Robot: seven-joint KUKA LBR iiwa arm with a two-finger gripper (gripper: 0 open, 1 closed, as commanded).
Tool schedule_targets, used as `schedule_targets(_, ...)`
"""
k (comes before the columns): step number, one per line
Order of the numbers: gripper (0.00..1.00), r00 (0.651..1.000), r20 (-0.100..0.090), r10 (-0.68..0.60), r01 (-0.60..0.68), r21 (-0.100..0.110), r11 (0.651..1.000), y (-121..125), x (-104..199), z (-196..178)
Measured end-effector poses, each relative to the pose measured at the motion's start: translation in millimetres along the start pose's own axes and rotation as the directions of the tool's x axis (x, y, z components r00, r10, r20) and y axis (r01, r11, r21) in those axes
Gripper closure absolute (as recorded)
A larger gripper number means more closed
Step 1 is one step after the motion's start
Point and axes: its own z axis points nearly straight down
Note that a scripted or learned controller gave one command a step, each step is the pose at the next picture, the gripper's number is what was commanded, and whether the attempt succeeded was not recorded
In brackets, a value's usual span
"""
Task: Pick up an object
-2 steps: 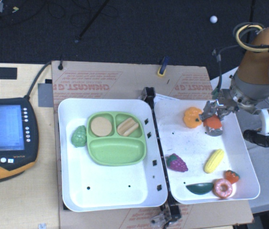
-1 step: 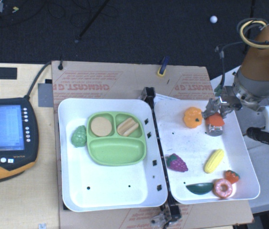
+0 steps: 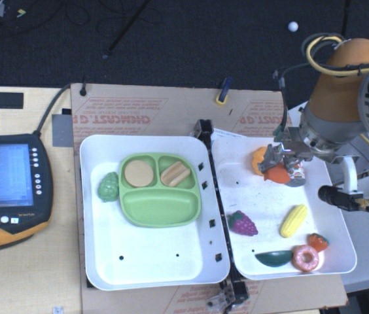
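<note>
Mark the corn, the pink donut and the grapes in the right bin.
corn (image 3: 293,220), camera view, middle of the yellow cob.
pink donut (image 3: 305,259), camera view, on its frosted ring.
grapes (image 3: 243,223), camera view, centre of the purple bunch.

The claw (image 3: 282,163) covers part of the orange object (image 3: 267,165) beneath it (its shape cannot be made out), the arm (image 3: 341,97) runs off the right edge, and the handheld screen (image 3: 8,188) is cut by the left edge.

Dark carpeted floor (image 3: 171,38), pale wooden bench (image 3: 27,280), cardboard sheet (image 3: 145,113) beneath
</note>
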Motion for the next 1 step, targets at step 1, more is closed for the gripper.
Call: schedule_targets(1, 1.00, 1.000, 0.000, 0.000, 0.000, 0.002, 1.000, -23.2, 44.6, 12.5)
